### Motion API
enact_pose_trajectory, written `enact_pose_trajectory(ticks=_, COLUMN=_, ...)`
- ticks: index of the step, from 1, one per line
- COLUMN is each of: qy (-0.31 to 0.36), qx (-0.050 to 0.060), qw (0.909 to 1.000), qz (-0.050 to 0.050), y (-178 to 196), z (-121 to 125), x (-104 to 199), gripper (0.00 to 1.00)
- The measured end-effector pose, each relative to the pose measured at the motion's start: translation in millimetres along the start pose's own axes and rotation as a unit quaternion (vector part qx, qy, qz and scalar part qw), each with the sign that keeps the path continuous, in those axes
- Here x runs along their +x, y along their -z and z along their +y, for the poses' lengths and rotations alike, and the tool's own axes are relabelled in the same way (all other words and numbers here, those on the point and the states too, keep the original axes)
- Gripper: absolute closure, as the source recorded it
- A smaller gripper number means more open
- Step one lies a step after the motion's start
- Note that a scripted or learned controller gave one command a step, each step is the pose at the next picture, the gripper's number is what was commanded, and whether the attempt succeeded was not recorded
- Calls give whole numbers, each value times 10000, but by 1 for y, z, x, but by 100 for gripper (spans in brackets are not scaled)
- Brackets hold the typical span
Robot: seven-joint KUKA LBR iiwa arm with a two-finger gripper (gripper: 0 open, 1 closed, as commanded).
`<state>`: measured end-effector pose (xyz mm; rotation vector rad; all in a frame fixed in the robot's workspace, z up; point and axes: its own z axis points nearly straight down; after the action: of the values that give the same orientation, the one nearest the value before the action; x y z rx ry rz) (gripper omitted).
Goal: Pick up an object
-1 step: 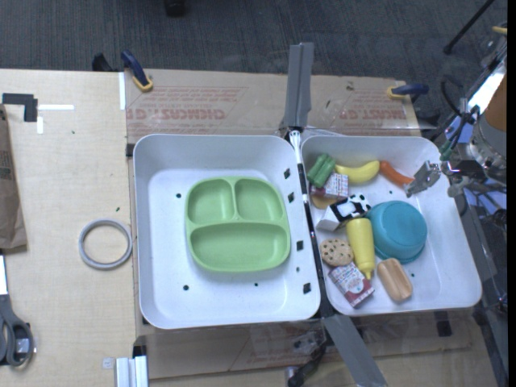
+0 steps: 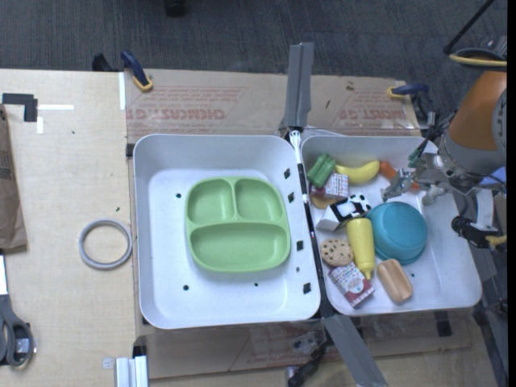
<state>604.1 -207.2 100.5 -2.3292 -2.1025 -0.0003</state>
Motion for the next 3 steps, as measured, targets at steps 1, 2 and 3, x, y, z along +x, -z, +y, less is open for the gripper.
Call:
enact_pose_trajectory(ticks=1, qy=-271, qx=12, qw=9996, qz=-4, y=-12, z=37, x=10, gripper=0)
enact_pose_trajectory(ticks=2, qy=-73, qx=62, qw=10000, qz=-26, y=-13, z=49, x=28, gripper=0)
enact_pose_trajectory(ticks=3, qy=895, qx=15, qw=9960, qz=4, y=-12, z=-6, x=-1, gripper=0)
